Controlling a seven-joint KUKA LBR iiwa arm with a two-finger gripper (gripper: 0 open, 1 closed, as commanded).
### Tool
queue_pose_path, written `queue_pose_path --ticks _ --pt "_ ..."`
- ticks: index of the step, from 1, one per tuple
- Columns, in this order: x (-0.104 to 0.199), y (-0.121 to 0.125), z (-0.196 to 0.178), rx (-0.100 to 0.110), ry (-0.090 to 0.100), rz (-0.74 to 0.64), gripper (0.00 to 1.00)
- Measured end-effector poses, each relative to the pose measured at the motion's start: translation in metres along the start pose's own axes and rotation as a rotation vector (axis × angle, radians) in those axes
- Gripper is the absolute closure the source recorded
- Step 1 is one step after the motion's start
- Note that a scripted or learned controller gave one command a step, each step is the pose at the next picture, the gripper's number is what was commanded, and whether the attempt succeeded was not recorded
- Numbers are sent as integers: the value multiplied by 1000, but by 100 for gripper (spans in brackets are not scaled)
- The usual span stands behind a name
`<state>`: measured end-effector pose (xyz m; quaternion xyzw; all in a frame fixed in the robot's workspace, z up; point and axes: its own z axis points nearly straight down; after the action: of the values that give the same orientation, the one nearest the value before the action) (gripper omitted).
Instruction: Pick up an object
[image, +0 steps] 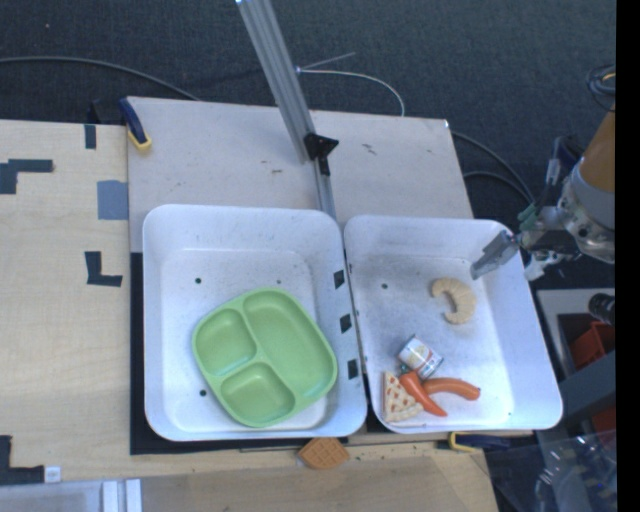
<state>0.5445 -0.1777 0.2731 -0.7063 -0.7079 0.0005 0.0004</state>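
Currently the croissant (456, 300), small can (420, 356), carrot (447, 390) and waffle piece (400, 398) lie in the right bin (520, 330). Gripper (495, 252) hovers over that bin's upper right edge, holding nothing; open or closed: can't tell. Green plate (264, 356) sits in the left bin (170, 300).

glossy green plastic plate (264, 357), scuffed white plastic bins (160, 300), pale wood bench (60, 350)

You are looking down at a slant from one fixed camera above the bench (60, 300), far enough to frame both white bins (160, 330) across the frame's middle.
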Motion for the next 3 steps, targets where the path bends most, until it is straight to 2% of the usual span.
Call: queue_pose_path --ticks 1,2,3 --pt "0 0 0 0 0 0 0" --pt "3 3 44 5 0 1 0" --pt "3 7 107 7 1 1 0"
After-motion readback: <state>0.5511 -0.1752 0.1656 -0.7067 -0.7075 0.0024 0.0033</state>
